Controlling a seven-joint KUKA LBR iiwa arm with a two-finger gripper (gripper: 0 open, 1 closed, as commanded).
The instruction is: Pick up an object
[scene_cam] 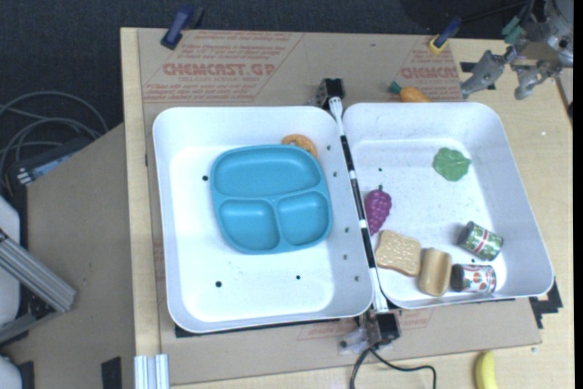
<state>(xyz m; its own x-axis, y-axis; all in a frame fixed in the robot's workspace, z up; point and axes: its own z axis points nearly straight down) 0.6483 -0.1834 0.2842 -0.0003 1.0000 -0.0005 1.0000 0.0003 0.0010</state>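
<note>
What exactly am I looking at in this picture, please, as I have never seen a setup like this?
One fixed camera looks down at a slant on a bench with two shallow white bins. The metal claw at the top right is the robot arm's gripper, hovering open beyond the bins and holding nothing. The left bin holds a blue divided tray with a small orange item behind it. The right bin holds a green leaf-like toy, purple toy grapes, a toast slice, a tan bread piece and two small cans.

place: robotics lab; evidence: clamped cardboard bench [228,59]; loose cables [41,137]; toy food in white bins [519,196]
</note>
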